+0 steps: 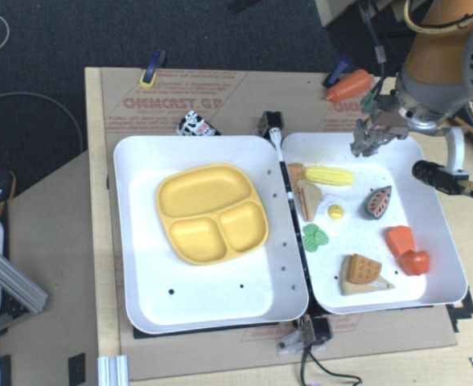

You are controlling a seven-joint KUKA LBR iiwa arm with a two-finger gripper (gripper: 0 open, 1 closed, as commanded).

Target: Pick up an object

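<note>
My gripper hangs over the back edge of the right bin, above and right of the yellow corn cob. Nothing shows between its fingers. In the right bin also lie a tan sandwich wedge, a small yellow round piece, a green leafy piece, a dark watermelon-like slice, a red-orange pepper and a waffle-like wedge.
The left bin bears a yellow three-compartment plate. Outside the bins, an orange carrot and a black-and-white cow toy lie on the board behind them. Clamps sit at the back edge.
</note>
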